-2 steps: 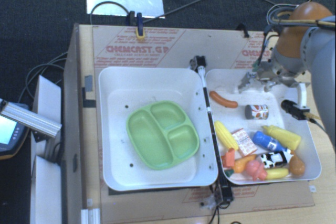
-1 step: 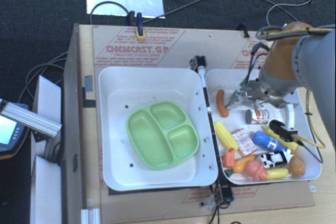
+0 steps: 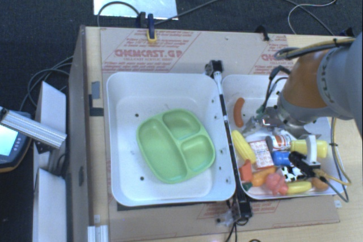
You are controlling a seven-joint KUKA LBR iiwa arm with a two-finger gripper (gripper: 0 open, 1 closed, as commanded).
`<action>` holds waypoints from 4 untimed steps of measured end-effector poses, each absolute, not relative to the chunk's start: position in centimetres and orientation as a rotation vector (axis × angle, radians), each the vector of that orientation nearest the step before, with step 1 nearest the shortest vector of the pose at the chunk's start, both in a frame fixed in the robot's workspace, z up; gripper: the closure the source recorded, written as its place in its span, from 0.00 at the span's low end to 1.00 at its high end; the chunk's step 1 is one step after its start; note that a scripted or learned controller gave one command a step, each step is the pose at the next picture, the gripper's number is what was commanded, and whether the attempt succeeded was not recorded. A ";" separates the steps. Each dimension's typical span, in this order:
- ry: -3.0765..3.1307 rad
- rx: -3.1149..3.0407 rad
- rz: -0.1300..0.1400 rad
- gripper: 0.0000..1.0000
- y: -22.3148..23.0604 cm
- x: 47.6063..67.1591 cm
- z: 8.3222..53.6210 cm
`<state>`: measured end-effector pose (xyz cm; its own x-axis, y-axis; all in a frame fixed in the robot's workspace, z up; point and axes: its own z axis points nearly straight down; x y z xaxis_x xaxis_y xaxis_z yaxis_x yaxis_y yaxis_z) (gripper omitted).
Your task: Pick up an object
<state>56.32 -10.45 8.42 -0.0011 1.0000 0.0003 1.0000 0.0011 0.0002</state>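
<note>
Gripper point(image 3: 271, 122) state: you cannot tell. Lower squarely onto one toy, perhaps the corn cob point(image 3: 243, 145) at seven o'clock, avoiding its crowded neighbours.

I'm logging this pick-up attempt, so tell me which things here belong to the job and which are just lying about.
Part of the job:
gripper
right bin
toy corn
sausage
small bottle
yellow bottle
carrot

Just lying about:
left bin
green plate
cables
</note>
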 end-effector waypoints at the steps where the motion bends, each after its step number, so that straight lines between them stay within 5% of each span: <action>1: -2.228 -2.218 -0.004 0.00 -9.3 62.8 8.5; 2: -2.217 -2.202 0.017 0.00 -11.7 66.5 8.2; 3: -2.217 -2.216 0.041 0.00 -9.6 66.3 8.3; 4: -2.223 -2.222 0.002 0.00 -15.2 57.7 8.4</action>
